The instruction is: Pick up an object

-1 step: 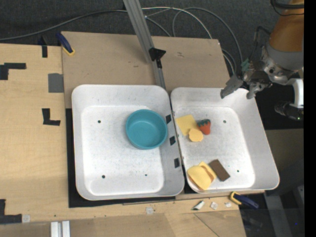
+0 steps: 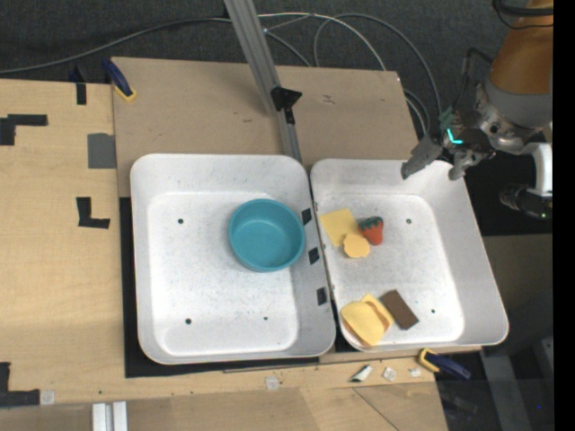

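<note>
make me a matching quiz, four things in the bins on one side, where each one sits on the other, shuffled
Things:
1. blue bowl
2. strawberry
3. brown block
4. hand

Places:
A. right bin, near its front edge
B. over the right bin's far right corner
C. left bin, middle
D. right bin, far left part, beside a yellow piece

Pairs: 1-C, 2-D, 3-A, 4-B

arm: orange band, grey wrist | fingers: grey | teal light on wrist
</note>
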Controlling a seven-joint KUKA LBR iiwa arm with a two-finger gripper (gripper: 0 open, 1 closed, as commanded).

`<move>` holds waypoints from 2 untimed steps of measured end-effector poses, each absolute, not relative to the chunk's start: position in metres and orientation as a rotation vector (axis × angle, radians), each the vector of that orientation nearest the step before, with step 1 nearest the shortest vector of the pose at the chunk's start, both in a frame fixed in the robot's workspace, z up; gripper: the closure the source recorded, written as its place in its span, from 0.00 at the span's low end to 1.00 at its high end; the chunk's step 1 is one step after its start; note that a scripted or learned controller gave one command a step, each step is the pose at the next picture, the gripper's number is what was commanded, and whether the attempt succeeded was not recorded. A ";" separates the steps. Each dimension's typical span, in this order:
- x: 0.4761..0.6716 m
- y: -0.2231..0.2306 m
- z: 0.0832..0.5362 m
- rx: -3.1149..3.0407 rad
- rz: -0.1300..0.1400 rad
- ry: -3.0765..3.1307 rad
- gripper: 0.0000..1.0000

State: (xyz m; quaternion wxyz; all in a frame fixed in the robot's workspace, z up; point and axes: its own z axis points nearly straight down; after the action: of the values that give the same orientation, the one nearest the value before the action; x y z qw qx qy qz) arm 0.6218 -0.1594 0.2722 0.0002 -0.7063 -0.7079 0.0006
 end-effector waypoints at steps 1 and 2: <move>0.622 -0.152 0.227 -2.216 0.006 -2.221 0.00; 0.623 -0.150 0.162 -2.215 0.009 -2.219 0.00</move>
State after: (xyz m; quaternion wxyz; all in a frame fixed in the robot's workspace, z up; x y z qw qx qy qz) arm 0.6227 -0.1501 0.1616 0.0030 -0.7065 -0.7077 0.0028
